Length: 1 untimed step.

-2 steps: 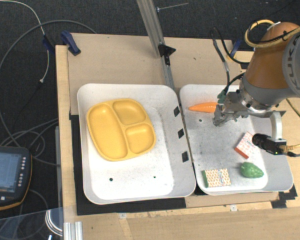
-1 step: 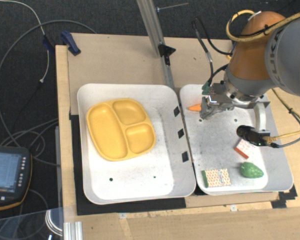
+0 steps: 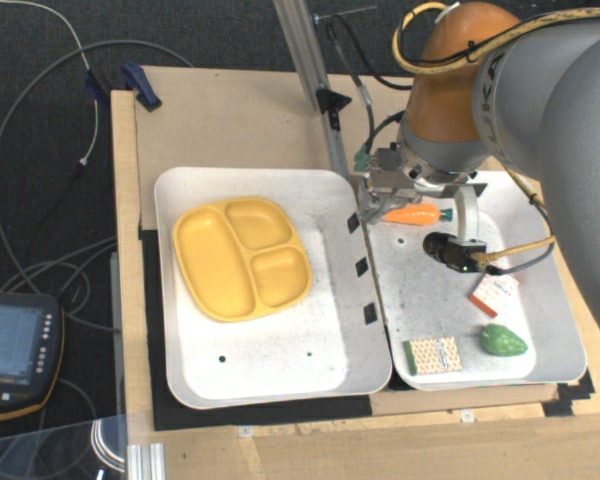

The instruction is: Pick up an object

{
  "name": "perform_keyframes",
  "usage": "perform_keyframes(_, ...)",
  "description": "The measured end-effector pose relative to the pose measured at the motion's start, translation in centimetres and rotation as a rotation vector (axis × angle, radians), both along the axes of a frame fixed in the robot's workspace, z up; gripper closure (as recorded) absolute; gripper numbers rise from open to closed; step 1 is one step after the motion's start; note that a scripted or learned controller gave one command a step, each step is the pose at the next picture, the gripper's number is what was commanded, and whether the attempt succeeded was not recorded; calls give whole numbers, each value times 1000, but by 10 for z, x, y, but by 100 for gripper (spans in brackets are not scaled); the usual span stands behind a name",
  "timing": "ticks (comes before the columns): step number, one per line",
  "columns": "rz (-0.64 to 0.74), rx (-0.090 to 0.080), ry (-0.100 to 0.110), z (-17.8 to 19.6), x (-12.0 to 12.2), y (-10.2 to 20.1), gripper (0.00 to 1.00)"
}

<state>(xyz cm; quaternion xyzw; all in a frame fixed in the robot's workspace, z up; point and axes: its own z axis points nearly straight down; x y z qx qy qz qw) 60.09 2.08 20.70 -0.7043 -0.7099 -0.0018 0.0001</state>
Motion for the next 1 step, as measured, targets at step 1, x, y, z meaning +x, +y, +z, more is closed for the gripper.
perform_keyframes(1, -1, 0, -1, 13, 29, 50, 100)
